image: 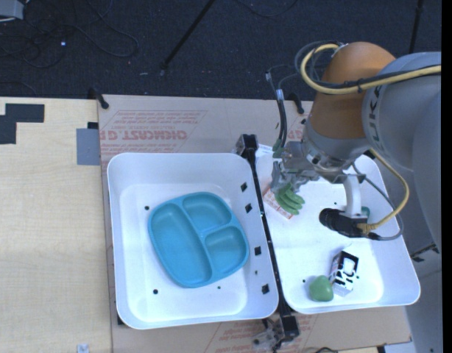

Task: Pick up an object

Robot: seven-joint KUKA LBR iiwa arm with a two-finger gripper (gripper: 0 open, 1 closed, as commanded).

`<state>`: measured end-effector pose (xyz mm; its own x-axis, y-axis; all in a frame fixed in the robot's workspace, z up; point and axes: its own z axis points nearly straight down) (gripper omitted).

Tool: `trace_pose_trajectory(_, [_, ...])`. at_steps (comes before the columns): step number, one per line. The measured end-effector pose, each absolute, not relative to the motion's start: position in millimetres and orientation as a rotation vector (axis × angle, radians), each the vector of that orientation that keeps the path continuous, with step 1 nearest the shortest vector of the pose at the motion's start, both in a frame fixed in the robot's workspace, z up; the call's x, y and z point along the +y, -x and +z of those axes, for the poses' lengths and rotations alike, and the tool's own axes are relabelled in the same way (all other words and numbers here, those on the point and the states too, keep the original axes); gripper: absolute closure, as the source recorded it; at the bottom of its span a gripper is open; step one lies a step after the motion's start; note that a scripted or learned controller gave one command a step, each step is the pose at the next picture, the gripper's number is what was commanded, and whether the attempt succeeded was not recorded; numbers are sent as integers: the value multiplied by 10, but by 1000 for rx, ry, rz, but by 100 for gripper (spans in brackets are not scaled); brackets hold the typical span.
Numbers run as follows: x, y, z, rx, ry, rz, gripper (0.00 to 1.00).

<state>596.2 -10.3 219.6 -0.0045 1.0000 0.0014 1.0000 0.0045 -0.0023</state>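
Camera view. Judged step: grasp attempt, lift not yet begun. Gripper low over the right bin, close to its left wall, toward the far half. Claw state: cannot tell, whether released or clenched.

Just under the gripper tip: green ribbed piece, lying over a flat packet with red print, hard against the same wall. Likely target one of these two; cannot tell which, nor whether either is gripped.

Next move, as judged: confirm a hold, then lift straight up, keeping clear of the left wall. Thin packet probably awkward to pinch off the floor.

Contents, right bin: also a green lump near the near edge, touching or just beside a black-and-white block.

Contents, left bin: one blue divided plate, three compartments, nothing in them, roughly central.
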Motion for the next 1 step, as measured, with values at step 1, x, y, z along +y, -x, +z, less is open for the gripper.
trace_pose_trajectory(1, [478, -6025, 2181, -2225, 2214, 1, 100])
